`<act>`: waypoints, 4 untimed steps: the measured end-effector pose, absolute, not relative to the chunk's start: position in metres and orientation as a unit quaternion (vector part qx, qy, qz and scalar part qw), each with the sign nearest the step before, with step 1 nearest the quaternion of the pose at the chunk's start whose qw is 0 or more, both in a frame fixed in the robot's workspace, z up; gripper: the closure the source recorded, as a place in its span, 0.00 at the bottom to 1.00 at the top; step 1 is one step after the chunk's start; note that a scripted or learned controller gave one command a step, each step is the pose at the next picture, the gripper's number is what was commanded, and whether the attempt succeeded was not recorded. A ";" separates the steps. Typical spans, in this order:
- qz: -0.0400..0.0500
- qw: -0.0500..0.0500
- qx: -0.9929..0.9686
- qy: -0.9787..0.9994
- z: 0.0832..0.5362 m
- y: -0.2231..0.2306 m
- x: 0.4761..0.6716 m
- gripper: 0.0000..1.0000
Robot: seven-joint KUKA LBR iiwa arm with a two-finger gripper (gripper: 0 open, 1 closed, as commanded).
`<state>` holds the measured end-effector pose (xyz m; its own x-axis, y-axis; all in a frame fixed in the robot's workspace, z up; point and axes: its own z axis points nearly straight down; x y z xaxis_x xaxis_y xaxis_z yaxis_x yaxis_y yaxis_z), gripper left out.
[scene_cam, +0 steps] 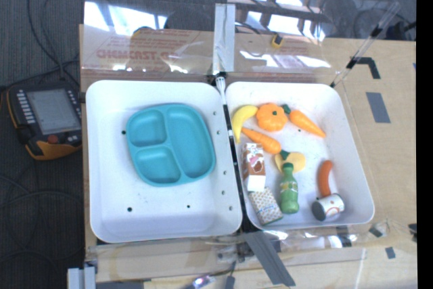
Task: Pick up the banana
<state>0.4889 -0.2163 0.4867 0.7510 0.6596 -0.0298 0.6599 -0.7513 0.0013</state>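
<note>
One banana (242, 120) lay curved in the right-hand bin's (346, 145) far-left corner, just beside an orange fruit (272, 117) and a carrot (261, 140).

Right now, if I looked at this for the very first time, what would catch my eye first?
Probably the big blue plate with three sections, sitting alone in the middle of the left bin. Next, the crowd of toy food in the right bin: a yellow banana at the top left against the bin wall, a round orange pumpkin right beside it, and a green bottle lower down.
</note>
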 end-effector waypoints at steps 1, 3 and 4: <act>-0.015 0.007 0.936 0.352 0.495 -0.217 0.490 1.00; -0.019 0.008 0.936 0.352 0.513 -0.217 0.492 1.00; -0.020 0.009 0.936 0.352 0.522 -0.217 0.493 1.00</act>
